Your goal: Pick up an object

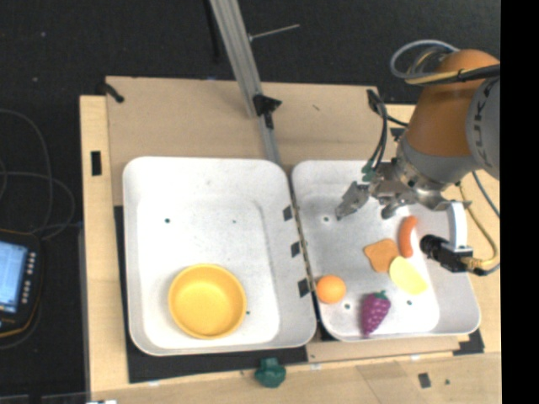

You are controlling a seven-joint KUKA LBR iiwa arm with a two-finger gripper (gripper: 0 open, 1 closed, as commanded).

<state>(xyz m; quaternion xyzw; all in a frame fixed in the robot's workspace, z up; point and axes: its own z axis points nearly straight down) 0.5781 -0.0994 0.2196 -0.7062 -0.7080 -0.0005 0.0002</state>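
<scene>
Gripper: the two-finger gripper (369, 202) hangs over the upper part of the right-hand shallow white bin (324, 188). One dark finger (349, 200) slants down-left, the other (393, 204) sits well apart from it to the right, so the jaws stand spread wide with nothing between them.

Nearest object: a slim red-orange sausage-shaped toy (408, 235) lies in the right bin just below and right of the gripper, apart from the fingers. Its long axis runs nearly straight up and down the view, top end tipped slightly right.

Other items in the right bin: a flat orange wedge-shaped piece (381, 254) lies just left of the sausage's lower end; a pale yellow lemon-shaped toy (408, 276) touches the wedge's lower right edge, its long axis slanting down-right. A small round orange ball (330, 289) rests near the bin's left wall. A purple bunch of toy grapes with a green stem (375, 311) sits near the front rim, stem end up-right.

Arm pose: the grey arm with its orange band (446, 124) reaches in from the right, wrist bent downward over the right bin's far half, cables looping beside it.

Left bin: the second white bin (202, 192) holds a round yellow plastic bowl (207, 300) in its front part, opening upward.

Bench: a small green object (270, 372) lies on the tan bench (168, 116) in front of the bins.
</scene>
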